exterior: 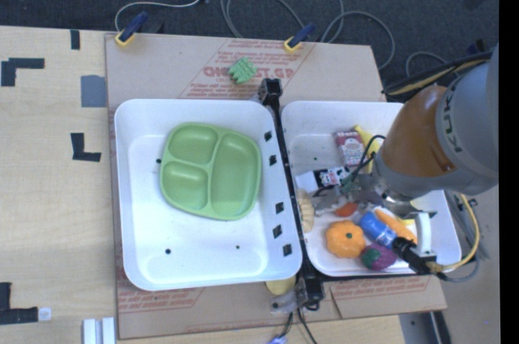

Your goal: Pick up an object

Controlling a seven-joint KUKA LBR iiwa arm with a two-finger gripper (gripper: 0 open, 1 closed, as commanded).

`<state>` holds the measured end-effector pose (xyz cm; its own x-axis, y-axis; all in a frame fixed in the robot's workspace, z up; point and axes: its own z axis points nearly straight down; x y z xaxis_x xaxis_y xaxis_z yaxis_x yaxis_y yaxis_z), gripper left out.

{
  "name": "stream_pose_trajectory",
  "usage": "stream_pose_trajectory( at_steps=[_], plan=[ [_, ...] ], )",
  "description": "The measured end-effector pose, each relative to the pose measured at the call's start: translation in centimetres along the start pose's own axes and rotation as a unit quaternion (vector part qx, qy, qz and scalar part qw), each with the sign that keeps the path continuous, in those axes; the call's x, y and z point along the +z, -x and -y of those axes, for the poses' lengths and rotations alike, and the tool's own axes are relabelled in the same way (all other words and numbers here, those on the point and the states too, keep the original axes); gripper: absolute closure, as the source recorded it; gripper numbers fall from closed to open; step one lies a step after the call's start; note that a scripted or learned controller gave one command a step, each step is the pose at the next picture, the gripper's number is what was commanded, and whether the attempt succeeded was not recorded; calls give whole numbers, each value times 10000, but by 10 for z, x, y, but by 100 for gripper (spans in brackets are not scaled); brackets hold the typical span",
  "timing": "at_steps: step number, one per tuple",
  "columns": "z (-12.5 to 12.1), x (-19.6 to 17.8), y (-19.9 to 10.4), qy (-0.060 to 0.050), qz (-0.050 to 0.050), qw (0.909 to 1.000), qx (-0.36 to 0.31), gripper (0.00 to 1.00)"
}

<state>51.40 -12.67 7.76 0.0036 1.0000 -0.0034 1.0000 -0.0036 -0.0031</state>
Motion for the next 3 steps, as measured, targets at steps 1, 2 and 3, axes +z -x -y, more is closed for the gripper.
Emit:
stream_pose_trajectory(
  at_steps=[1, 2, 3],
  plan=[
    [-72, -7, -32, 28, 0, 10000, -34, 0],
    [-16, -8, -30, 48, -3, 10000, -17, 0],
    [-17, -16, -29, 26, -1, 10000, -16, 100]
  ],
)
